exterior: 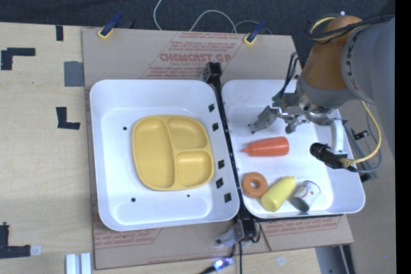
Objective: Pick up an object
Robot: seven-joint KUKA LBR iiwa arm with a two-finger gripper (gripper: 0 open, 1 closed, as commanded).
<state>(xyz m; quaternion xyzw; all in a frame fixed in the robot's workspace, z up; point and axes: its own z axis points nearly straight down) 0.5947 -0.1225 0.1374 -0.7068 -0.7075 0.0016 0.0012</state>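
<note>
Orange carrot (266,147) just below open, empty hand (275,120): lower straight, straddle across narrow width, close at mid-body, clear of ring (255,184) below it.

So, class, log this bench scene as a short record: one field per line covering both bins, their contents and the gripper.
left bin: holds a yellow divided plate
right bin: holds an orange carrot, an orange ring, a yellow bottle and a small grey object
gripper: over the right bin, above the carrot, fingers spread, nothing between them
arm: grey with orange band, reaching in from the right
task state: no object picked up yet
</note>
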